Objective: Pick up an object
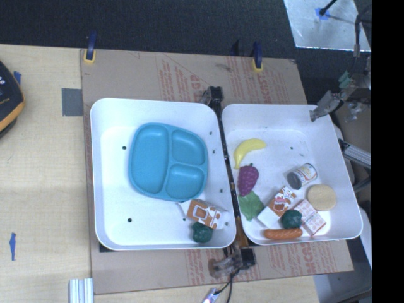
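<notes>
Camera view from above the bench: we see the gripper (320, 108) at the far right corner of the right bin (344, 163), over its rim and well apart from everything inside. We cannot tell how wide it is open, and we see nothing in its hold.

The task leaves the choice of object to us, so we choose for a clean approach. Most candidates are in the right bin. The yellow banana (248, 149) lies by itself near the divider, with bare white floor around it. The purple grapes (247, 178) sit just below it, close to a green leafy piece (250, 205). The can (303, 174) lies on its side, and we judge it may roll. The round bun (321, 197), a small carton (283, 201), a red and white packet (311, 218), a dark green lump (291, 219) and an orange sausage (283, 234) crowd the near edge, some touching.

In the left bin (101, 169), the blue divided plate (168, 163) looks too broad and flat for the gripper.

We favour the banana. We should come straight down over its middle, close across its narrow width, and keep clear of the divider wall.
</notes>
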Robot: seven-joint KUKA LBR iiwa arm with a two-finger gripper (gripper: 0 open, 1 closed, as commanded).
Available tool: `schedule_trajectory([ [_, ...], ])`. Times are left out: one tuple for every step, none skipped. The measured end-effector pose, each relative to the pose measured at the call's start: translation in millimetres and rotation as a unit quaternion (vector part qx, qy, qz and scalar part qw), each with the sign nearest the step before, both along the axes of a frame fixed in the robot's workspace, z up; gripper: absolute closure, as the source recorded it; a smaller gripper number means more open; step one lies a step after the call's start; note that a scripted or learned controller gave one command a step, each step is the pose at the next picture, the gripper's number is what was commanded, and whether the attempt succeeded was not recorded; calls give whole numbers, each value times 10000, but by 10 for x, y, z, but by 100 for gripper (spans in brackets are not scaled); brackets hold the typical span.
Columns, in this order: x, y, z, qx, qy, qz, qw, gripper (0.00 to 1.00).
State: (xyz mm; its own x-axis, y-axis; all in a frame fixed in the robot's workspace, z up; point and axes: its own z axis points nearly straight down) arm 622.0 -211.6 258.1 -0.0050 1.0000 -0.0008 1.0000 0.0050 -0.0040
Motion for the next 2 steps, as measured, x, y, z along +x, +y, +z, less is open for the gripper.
schedule_trajectory([
  [-1014,778,-886,7,11,1,10000,0],
  [-1465,1010,-1669,5,-1,1,10000,0],
])
